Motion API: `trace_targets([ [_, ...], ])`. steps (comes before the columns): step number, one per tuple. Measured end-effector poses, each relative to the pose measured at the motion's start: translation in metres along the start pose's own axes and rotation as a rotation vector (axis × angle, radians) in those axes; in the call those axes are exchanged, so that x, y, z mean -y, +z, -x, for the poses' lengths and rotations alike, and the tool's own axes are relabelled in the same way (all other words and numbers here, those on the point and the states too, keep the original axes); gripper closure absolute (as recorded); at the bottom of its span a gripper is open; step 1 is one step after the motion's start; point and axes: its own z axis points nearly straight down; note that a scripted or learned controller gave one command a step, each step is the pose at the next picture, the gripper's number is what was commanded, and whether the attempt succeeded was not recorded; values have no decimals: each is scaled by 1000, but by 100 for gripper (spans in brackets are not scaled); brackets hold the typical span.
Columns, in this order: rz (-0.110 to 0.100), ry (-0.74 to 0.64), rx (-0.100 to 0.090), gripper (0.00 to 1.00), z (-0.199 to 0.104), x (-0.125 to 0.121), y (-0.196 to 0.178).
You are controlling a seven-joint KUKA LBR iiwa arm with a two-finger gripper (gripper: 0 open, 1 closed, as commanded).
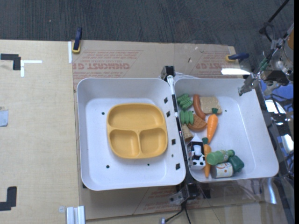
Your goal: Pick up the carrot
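This looks like a robotics lab. A wooden bench (32,148) carries a cardboard sheet (140,59) held by clamps (77,38), two white bins (88,139) hold toy food (205,134), and cables (180,211) trail over grey carpet (140,10).

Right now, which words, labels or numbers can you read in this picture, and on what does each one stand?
Red print on the cardboard sheet behind the bins: upside down and blurred, not readable with certainty.
Label on the small jar in the right bin: too small to read.
No other text is legible.
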Motion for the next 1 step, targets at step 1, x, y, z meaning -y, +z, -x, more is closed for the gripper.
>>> trace_targets([
  [1,1,-277,-1,0,-39,0,155],
])
